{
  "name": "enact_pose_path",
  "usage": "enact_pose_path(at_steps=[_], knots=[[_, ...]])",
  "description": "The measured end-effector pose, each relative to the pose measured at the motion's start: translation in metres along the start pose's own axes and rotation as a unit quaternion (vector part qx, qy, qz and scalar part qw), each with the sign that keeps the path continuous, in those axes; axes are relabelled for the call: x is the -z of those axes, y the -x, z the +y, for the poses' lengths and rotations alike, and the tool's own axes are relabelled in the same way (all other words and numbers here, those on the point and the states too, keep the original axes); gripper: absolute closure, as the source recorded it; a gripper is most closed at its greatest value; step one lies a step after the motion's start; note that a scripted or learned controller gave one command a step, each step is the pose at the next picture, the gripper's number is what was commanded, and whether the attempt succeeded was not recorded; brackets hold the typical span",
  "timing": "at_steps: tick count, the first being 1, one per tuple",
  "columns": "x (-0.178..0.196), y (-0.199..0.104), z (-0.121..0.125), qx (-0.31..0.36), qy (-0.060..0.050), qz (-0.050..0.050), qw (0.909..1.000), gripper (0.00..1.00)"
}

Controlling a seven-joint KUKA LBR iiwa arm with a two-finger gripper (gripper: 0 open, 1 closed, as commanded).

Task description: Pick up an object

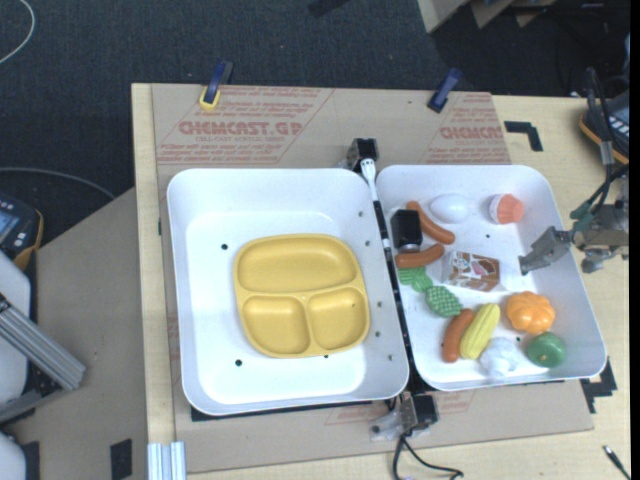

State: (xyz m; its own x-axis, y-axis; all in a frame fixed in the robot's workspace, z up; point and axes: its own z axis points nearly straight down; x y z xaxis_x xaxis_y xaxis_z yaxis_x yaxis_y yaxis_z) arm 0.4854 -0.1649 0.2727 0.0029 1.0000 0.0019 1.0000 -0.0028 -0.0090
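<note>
The grey two-finger gripper [545, 250] hangs at the right white plastic bin's [570, 298] edge, its opening apparently empty though I cannot tell how wide, just above the round orange toy pumpkin [529, 311], on a cardboard-covered bench [300, 118].

Two bins side by side on my bench, toys crowded in the right one.
I see the left bin [190, 268] holding a divided plate [300, 295]; in the right bin [580, 308], an egg [449, 208] lies behind two sausages [428, 240], a corn cob [479, 329] sits left of a pumpkin [529, 311], and the gripper [545, 248] hangs over the right rim.
</note>
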Motion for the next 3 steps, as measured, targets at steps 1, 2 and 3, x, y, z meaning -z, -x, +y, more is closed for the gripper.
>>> enact_pose_path(at_steps=[1,2,3], knots=[[0.005,0.000,0.002,0.001,0.005,-0.001,1.0000,0.00],[-0.041,-0.006,-0.003,0.001,0.002,0.000,1.0000,0.00],[-0.104,-0.008,-0.009,0.001,0.000,0.001,1.0000,0.00]])
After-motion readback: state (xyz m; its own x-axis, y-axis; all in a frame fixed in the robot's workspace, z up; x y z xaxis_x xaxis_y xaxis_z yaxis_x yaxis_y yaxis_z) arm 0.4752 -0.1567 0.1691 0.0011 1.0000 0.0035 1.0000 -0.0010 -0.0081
